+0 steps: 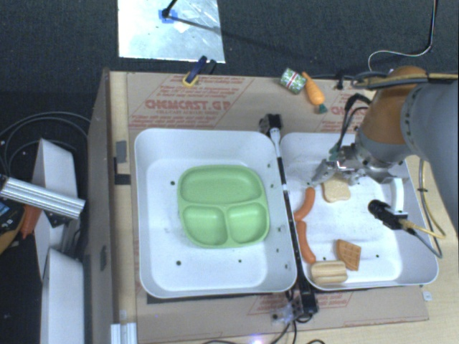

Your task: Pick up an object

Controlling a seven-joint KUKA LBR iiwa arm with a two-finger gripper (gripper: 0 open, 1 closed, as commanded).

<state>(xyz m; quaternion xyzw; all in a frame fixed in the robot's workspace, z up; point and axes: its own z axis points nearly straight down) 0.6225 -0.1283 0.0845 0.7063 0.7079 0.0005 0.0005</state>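
The right bin (412, 260) holds a pale bread slice (336, 191), two orange sausages (307, 201) (306, 241), a brown waffle piece (349, 254) and a tan bun (328, 271). My gripper (337, 170) hovers at the bread slice's far edge, near the bin's upper middle. It stands open, with nothing between the fingers. The left bin (154, 156) bears a green divided plate (223, 205).
A green can (292, 79) and a toy carrot (314, 90) lie on the cardboard behind the right bin. A yellow and blue clip (195, 72) sits behind the left bin. A black divider rail (282, 170) runs between the bins.
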